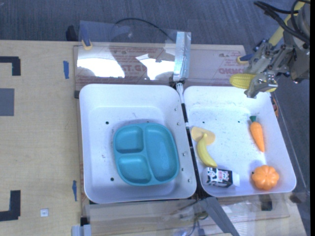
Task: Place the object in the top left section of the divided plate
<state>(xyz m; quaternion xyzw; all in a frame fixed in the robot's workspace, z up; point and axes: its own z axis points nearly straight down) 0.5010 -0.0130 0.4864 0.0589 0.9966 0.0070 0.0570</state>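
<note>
A blue divided plate [146, 154] lies in the left white bin [98, 112], with two small sections on its left and one long section on its right. Nothing lies in its top left section [129, 139]. At the upper right, my gripper [257, 86] hangs over the back rim of the right bin [221, 102]. A yellow corn cob [240, 81] sticks out to its left, its right end caught between the fingers. The cob is well apart from the plate, far to the plate's upper right.
The right bin holds a banana [204, 146], a carrot [257, 134], an orange pumpkin-like fruit [266, 177] and a small black-and-white package [220, 177]. A clear plastic wall [128, 58] and a metal post [182, 55] stand behind the left bin.
</note>
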